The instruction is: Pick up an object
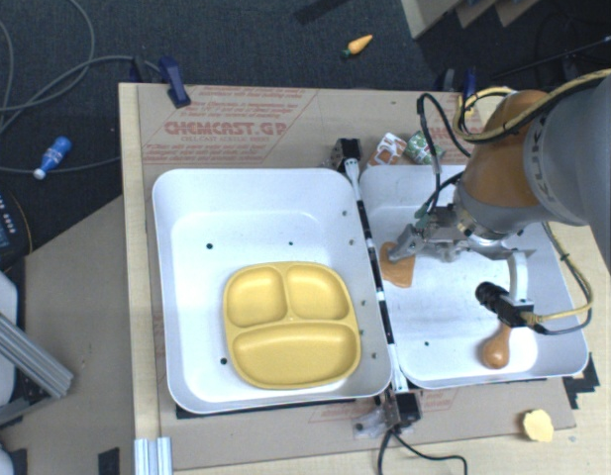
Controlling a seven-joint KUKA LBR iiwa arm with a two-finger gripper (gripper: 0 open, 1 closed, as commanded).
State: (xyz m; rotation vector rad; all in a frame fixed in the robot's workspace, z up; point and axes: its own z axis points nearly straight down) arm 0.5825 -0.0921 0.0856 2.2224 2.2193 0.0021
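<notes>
— Gripper (pixel 409 248) position?
— Low over the right bin (pixel 454 359), near its left wall, at the end of the grey arm (pixel 572 156) with the orange band.
— And the nearest object?
— An orange-brown piece (pixel 397 268) lies on the bin floor just below the fingertips and against the left wall. It looks to touch them, but I cannot tell whether it sits between them.
— Jaws apart or together?
— Cannot tell; the wrist and cables crowd that spot.
— Anything else in that bin?
— A brown pear-shaped object (pixel 496 345) near the front edge, well apart from the gripper.
— Left bin (pixel 186 216)?
— It holds a yellow divided tray (pixel 290 323).
</notes>
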